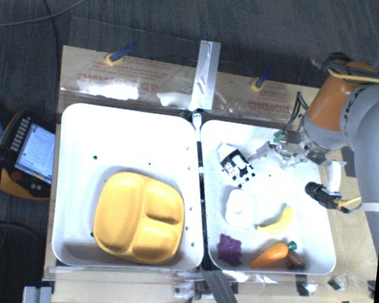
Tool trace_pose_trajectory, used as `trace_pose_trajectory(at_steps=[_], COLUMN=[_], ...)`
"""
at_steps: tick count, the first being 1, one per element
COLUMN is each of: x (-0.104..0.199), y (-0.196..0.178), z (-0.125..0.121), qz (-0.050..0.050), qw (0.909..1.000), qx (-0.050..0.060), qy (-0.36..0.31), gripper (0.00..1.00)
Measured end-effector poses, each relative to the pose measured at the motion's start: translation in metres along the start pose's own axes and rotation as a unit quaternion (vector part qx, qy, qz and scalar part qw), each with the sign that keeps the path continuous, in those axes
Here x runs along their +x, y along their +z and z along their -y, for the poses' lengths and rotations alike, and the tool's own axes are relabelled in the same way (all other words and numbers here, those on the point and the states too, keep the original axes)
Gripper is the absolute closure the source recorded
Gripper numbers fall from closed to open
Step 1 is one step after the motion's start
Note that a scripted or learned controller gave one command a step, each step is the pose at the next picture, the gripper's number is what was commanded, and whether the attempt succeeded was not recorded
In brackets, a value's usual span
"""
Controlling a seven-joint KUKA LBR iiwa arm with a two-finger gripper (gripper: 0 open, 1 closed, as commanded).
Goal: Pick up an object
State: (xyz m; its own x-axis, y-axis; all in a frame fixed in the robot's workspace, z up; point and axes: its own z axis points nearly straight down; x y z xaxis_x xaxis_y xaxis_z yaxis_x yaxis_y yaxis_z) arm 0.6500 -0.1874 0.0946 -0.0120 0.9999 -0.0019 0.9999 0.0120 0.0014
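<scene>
A dark grey carpeted floor with loose black cables surrounds a pale wooden bench (356, 268) that bears two shallow white bins side by side. The left bin (83, 128) holds a large yellow moulded tray (140, 216) lying toward its near edge. The right bin (316, 230) holds several small things: a black and white patterned object (236, 166) near the far left corner, a white rounded object (241, 207) just nearer than it, a yellow banana (277, 220) beside the white one, a purple bunch of grapes (230, 248) at the near left, and an orange carrot (271, 255) with a green and dark end at the near right. The grey arm (367, 140) with its orange band reaches in from the right, and the gripper (286, 146) hangs over the far right part of the right bin, apart from the patterned object. Whether it is open or closed cannot be told at this angle. A handheld control pendant (29, 156) lies on the floor to the left of the bench.
</scene>
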Motion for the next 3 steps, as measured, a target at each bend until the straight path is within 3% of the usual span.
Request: trace_pose_trajectory(at_steps=[1,2,3], x=[0.063,0.101,0.052], y=[-0.018,-0.090,-0.006], z=[0.003,0.008,0.073], qz=[-0.001,0.000,0.000], qw=[0.9944,0.9864,0.9969], qx=[0.000,0.000,0.000], qy=[-0.106,-0.164,-0.079], gripper=[0.00,0.00,0.00])
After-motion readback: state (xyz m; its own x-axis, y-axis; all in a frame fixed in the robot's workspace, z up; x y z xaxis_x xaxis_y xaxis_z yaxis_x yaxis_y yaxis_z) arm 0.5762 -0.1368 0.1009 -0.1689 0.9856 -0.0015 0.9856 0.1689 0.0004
